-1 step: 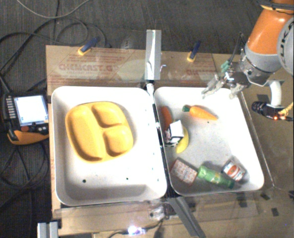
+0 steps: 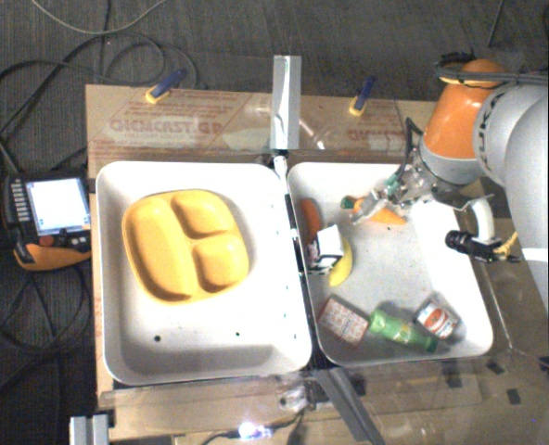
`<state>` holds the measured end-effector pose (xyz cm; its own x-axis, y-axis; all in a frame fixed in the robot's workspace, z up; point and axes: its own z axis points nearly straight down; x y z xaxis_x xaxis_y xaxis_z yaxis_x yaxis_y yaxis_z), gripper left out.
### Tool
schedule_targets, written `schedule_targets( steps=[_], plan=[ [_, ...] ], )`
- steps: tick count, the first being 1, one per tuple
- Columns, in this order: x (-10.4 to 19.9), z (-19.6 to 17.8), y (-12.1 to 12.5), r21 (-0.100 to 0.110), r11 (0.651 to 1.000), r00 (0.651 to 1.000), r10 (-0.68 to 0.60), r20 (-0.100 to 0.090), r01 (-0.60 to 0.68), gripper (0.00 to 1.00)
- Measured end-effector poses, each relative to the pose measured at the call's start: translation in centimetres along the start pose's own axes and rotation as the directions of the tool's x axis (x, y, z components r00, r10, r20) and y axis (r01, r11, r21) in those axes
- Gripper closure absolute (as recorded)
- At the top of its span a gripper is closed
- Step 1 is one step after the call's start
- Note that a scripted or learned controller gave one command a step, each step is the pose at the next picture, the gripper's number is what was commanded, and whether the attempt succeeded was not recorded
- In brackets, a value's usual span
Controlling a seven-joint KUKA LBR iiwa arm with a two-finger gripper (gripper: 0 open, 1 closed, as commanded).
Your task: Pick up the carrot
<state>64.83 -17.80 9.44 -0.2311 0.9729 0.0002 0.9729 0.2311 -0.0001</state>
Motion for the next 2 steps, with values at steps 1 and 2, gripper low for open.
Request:
schedule_targets(
  steps=[1,2],
  plan=[
    [0.2,-0.6,-0.3,0.012,1.000,1.000,-0.001,-0.008,0.001,1.00],
    [3.3,-8.3,-0.1,0.002,0.974,0.974,0.227,0.001,-0.227,1.00]
  ],
)
